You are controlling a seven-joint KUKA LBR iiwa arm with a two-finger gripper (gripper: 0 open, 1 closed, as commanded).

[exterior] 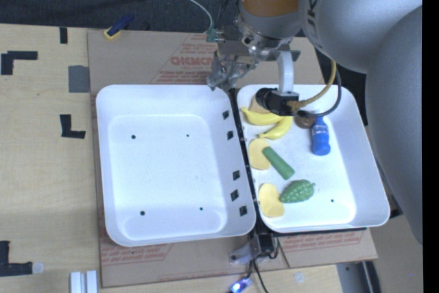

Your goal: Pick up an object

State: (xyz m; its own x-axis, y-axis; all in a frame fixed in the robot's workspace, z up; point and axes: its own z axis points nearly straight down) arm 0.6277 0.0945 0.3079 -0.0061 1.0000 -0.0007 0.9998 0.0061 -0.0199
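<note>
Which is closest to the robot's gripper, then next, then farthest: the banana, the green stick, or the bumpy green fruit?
Measured from the gripper:
1. Banana, at the right bin's top left.
2. Green stick, mid-bin.
3. Bumpy green fruit, near the bin's front edge.

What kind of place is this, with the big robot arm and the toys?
Probably a robot lab or test bench. A grey and orange arm reaches over two white bins on cardboard, and the right bin holds small toy-like things such as a blue bottle and a green cylinder.
</note>
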